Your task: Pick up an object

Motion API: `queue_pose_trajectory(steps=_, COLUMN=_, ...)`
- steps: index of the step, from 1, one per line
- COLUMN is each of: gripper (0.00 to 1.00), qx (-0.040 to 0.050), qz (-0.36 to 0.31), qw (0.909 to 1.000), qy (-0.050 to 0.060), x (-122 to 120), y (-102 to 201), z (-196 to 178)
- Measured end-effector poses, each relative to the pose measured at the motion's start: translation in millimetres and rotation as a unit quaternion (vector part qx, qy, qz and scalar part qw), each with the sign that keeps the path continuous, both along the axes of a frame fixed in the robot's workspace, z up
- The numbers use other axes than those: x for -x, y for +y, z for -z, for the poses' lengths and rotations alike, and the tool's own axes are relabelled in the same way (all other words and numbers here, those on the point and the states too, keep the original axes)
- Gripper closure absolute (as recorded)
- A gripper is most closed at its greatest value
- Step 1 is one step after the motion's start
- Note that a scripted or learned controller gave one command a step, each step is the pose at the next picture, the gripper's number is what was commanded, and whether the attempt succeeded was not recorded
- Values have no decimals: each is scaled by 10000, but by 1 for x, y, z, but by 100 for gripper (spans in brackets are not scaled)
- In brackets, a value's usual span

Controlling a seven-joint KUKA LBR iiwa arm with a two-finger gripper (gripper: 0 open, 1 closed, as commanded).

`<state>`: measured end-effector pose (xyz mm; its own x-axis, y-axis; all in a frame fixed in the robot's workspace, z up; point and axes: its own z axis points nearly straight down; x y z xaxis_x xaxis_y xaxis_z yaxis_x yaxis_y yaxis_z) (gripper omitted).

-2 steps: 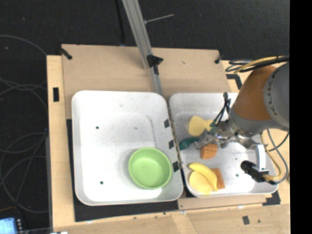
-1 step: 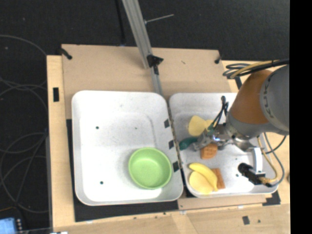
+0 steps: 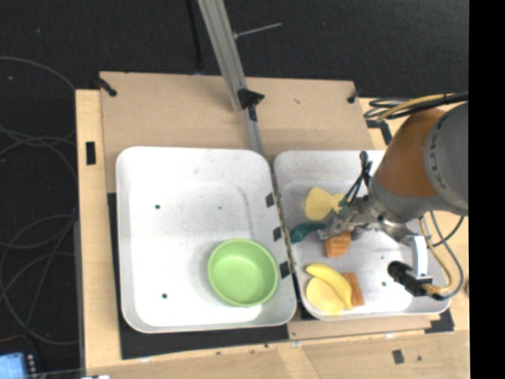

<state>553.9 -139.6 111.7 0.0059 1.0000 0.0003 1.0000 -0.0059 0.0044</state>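
At the near edge, the left bin (image 3: pixel 158 181) holds a green bowl (image 3: pixel 243 272), which stands upright in its front right corner. In the front of the right bin (image 3: pixel 314 169) lies a yellow banana (image 3: pixel 332 280), touching a pale yellow round piece (image 3: pixel 318 298), with a small orange piece (image 3: pixel 356 290) just beside them.

A little farther back, in the middle of the right bin, the gripper (image 3: pixel 341 227) is low over a small orange block (image 3: pixel 338 246). It seems to touch the top of the block, but the view is too blurred here to be sure, and I cannot tell whether the gripper is open or closed. A teal object (image 3: pixel 302 232) lies just to its left, near the bin wall, and a pale yellow piece (image 3: pixel 318 204) lies behind it.

The grey and orange arm (image 3: pixel 410 164) comes in from the right. Both bins rest on a brown bench (image 3: pixel 181 109). Behind them a metal post (image 3: pixel 221 30) rises at a slant, over a black floor (image 3: pixel 47 38) with thin cables (image 3: pixel 31 212).
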Motion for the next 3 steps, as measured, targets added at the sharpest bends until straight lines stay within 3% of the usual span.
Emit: queue_pose_trajectory(steps=3, gripper=100, qx=5, qz=-49, qw=10000, qy=12, x=-5, y=-2, z=-126)
